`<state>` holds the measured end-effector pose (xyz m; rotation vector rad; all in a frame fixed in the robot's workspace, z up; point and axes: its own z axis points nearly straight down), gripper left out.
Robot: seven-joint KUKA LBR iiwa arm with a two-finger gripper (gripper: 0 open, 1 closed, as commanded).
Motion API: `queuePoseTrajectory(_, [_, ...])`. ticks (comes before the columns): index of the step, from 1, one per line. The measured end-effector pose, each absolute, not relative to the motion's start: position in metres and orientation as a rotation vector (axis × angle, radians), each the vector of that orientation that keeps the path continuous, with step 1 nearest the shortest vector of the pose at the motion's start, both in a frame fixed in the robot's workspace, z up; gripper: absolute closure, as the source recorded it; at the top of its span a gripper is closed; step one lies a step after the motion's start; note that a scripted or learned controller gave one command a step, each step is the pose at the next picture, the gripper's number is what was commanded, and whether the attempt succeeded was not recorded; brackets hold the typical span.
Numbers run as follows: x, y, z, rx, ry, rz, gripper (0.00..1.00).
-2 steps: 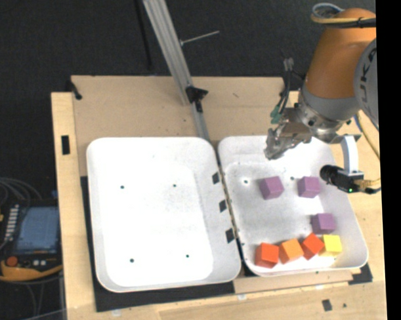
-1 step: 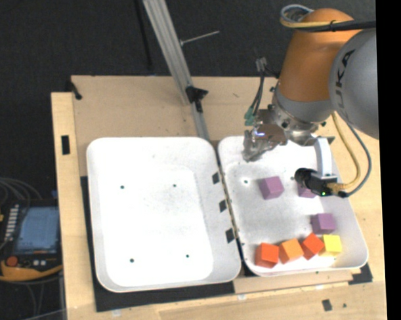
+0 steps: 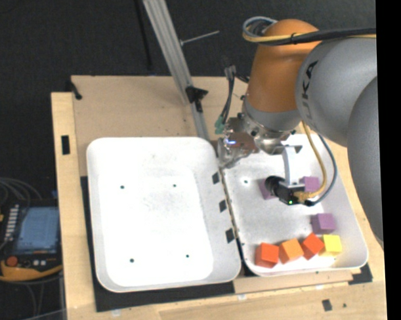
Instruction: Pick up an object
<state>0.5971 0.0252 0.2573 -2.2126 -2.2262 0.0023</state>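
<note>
near edge of right bin (image 3: 252, 220): we log three orange blocks (image 3: 291, 250), one yellow block (image 3: 332, 243); purple blocks (image 3: 324, 222) behind. gripper (image 3: 265, 144) over bin's far end; open or closed, we cannot tell.

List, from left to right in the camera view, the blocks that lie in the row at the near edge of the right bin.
reddish-orange block → lighter orange block → red block → yellow block

- One fixed camera above the pale wooden bench (image 3: 133, 106) looks down at a slant.
- Its frame takes in the shallow white left-hand bin (image 3: 156, 203) and the matching right-hand bin (image 3: 255, 216).
</note>
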Motion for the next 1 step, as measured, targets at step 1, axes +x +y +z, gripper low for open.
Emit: queuePoseTrajectory(1, [0.6036,0.0745,0.2508,-2.214,-2.229,-0.002,1.0])
